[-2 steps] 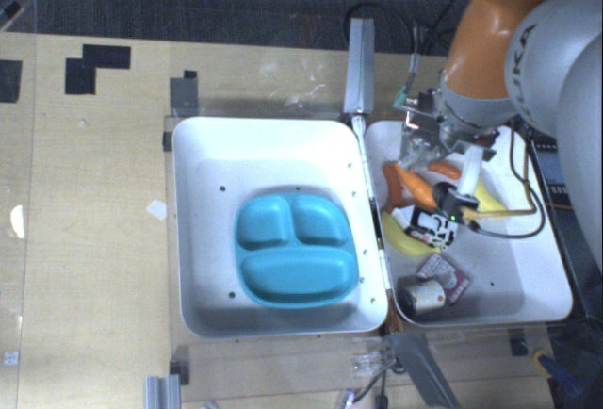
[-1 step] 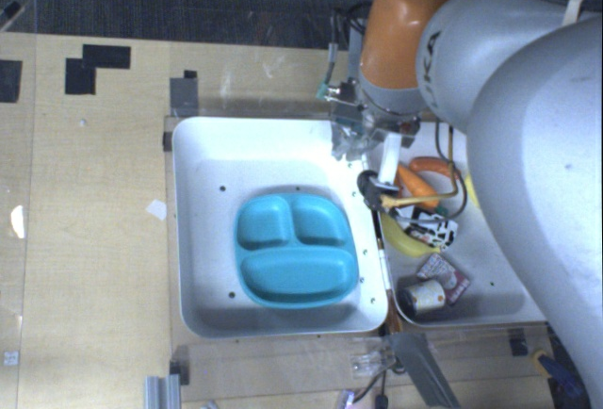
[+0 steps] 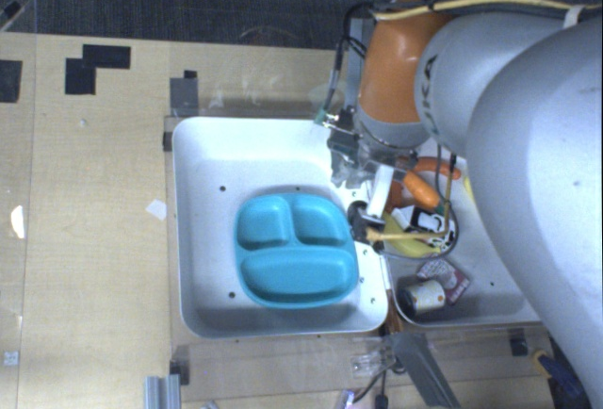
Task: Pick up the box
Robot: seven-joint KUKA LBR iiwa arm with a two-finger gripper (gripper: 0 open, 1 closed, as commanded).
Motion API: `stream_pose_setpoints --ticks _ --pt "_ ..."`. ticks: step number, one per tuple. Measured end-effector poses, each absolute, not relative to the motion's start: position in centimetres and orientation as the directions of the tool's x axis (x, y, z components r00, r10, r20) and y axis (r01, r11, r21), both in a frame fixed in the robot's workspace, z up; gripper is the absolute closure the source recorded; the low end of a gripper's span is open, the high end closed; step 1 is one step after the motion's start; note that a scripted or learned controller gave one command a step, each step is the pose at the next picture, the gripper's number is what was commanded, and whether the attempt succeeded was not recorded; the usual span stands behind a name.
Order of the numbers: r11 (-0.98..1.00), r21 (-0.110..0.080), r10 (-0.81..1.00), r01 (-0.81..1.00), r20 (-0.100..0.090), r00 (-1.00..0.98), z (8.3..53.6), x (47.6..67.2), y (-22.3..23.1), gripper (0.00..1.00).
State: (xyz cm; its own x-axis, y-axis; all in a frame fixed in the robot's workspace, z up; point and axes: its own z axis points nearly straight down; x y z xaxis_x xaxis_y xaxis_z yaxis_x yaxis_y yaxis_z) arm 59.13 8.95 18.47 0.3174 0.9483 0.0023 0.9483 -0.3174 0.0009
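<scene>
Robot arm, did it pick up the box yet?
Done: nothing looks lifted. In hand: the gripper hangs at the edge of the left bin, beside the blue divided plate. Left: the whole grab; the arm covers much of the right bin.

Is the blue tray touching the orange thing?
Apart. The camera view shows the tray lying in the left bin and the orange thing in the right bin, with bin walls between them.

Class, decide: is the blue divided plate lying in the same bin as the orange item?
No, the blue divided plate lies in one white bin, while the orange item lies in the neighbouring bin.
</scene>
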Motion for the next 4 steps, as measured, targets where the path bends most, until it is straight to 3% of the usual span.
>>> stream_pose_setpoints --ticks 1,2,3,4 --pt "-0.299 0.002 0.954 0.954 0.002 0.299 18.5 61.8 8.1 1.00" --pt "-0.296 0.005 0.955 0.955 0.005 0.296 19.6 62.0 8.2 1.00" --pt "-0.327 0.004 0.945 0.945 0.002 0.327 19.9 66.9 11.2 1.00" --pt "-0.516 0.001 0.856 0.856 0.002 0.516 14.3 66.9 14.3 1.00"
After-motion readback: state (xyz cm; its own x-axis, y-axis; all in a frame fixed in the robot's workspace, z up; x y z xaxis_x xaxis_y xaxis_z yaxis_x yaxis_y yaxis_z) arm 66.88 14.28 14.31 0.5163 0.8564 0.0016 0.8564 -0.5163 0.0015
